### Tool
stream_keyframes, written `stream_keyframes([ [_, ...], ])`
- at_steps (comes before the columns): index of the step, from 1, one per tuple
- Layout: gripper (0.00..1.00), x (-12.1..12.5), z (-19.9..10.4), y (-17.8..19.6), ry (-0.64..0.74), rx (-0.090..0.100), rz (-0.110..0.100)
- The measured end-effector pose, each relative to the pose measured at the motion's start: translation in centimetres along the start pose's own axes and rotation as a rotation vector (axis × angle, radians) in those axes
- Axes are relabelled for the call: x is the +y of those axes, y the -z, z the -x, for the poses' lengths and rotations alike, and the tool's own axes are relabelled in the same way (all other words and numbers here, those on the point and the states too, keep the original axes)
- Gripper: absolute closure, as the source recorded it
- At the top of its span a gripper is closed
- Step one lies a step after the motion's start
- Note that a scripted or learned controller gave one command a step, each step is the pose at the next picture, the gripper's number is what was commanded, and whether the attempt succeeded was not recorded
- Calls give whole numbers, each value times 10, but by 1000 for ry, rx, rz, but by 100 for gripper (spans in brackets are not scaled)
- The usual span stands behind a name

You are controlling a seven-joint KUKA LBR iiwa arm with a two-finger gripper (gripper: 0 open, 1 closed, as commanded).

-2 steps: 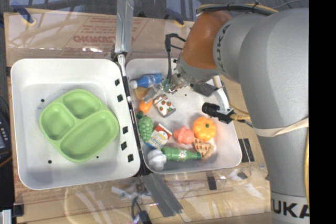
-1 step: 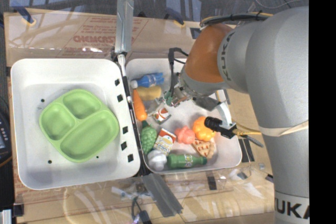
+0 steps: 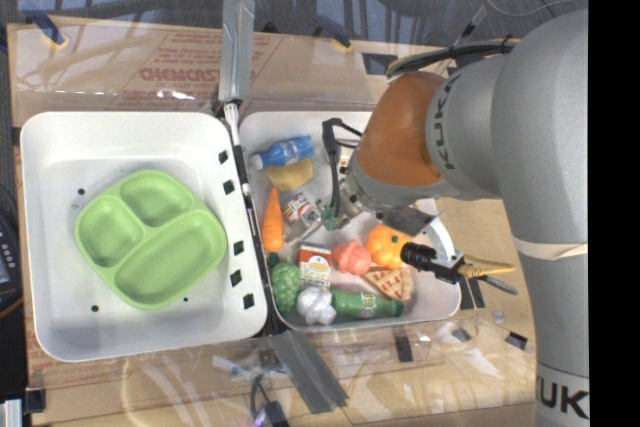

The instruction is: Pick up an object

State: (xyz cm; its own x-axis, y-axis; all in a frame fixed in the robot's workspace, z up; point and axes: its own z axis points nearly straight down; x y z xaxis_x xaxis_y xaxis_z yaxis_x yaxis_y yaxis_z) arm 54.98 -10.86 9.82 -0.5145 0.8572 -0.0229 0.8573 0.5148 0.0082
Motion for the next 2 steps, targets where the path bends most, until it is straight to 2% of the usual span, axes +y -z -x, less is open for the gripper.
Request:
stream_keyframes([
  [1, 0, 30, 32, -7, -168, 22, -11],
  [2, 100, 31, 32, 3, -164, 23, -12],
])
